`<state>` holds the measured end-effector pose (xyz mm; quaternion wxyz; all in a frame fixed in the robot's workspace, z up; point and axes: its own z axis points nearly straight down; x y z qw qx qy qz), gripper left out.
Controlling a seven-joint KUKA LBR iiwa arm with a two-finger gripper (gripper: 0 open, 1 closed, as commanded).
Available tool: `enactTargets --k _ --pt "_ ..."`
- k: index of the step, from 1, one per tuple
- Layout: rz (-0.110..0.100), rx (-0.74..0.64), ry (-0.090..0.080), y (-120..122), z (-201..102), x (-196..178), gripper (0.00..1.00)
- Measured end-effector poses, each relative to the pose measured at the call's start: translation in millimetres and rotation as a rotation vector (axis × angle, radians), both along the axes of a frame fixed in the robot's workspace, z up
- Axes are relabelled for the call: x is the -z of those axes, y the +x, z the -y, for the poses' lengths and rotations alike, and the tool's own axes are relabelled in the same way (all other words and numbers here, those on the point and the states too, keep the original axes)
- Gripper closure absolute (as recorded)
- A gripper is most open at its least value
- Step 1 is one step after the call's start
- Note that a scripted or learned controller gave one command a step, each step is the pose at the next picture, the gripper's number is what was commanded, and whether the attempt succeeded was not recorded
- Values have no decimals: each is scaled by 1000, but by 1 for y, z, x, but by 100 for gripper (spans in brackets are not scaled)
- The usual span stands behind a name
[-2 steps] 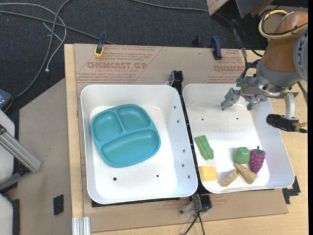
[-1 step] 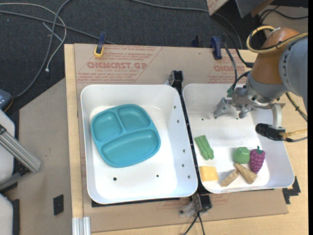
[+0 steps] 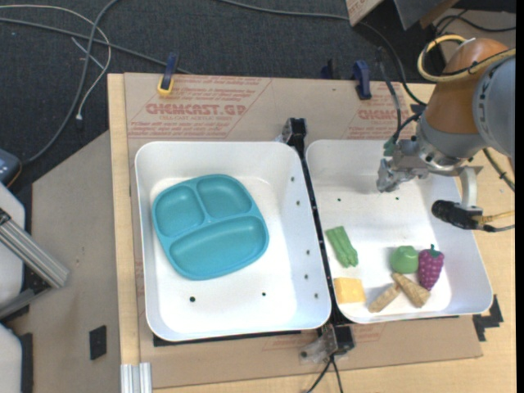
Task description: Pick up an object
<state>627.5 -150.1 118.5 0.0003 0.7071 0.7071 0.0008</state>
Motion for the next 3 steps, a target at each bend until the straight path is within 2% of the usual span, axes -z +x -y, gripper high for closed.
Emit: enactTargets --k 1,3 --pt "6 -1 -2 -4 -6 -61 100" --pt "5 -2 -2 5 -12 -150 100"
